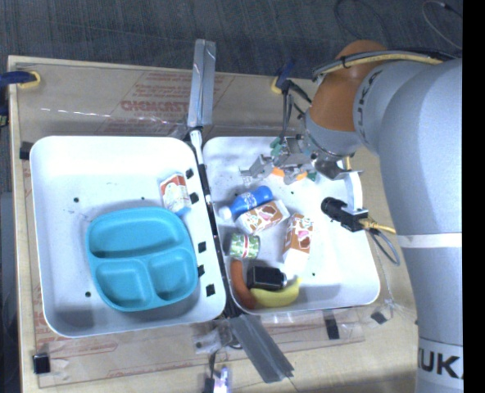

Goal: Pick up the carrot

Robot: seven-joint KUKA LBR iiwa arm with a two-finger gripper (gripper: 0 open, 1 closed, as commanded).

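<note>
A small orange piece that looks like the carrot (294, 173) lies at the back of the right bin (349, 277), partly hidden by metal gripper parts. The gripper (285, 165) sits low over it, below the arm's orange band (334, 105). I cannot make out whether the carrot is held or just lying under the gripper.
The right bin also holds a blue-capped bottle (251, 199), two small cartons (265, 217) (298, 237), a green can (244, 245), a banana (277, 295), a black item (267, 276) and a reddish sausage-like piece (237, 275). In the left bin (62, 170) lie a blue divided tray (142, 256) and a small carton (174, 193).
</note>
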